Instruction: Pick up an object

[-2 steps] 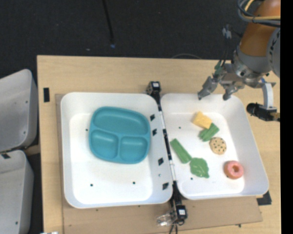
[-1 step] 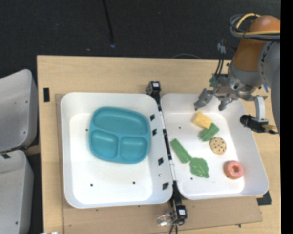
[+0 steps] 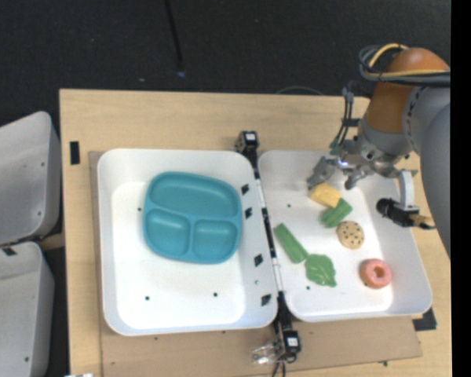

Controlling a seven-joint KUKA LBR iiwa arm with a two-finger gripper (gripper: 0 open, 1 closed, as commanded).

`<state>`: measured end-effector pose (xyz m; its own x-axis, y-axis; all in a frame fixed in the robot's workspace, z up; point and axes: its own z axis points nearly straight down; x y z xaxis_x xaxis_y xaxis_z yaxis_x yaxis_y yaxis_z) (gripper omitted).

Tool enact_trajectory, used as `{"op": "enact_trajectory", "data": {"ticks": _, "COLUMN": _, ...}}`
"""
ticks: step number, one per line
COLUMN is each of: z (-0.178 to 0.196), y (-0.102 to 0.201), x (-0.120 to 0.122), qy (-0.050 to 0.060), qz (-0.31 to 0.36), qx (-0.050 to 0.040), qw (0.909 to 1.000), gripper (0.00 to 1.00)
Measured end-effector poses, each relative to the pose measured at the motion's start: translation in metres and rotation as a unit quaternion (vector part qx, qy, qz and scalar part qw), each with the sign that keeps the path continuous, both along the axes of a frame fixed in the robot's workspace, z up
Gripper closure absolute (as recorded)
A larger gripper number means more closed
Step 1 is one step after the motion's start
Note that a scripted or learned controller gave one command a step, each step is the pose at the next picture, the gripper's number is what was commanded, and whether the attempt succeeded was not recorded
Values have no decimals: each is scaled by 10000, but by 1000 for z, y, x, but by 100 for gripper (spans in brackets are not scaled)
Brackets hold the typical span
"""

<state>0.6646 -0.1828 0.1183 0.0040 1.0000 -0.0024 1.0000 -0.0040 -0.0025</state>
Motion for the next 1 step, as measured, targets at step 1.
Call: {"op": "enact_trajectory", "data": {"ticks": 1, "z": -17, "y": -1, "x": 0, "qy": -15, "qz": 4, "qx": -2, "qw": 10000, "gripper": 0}}
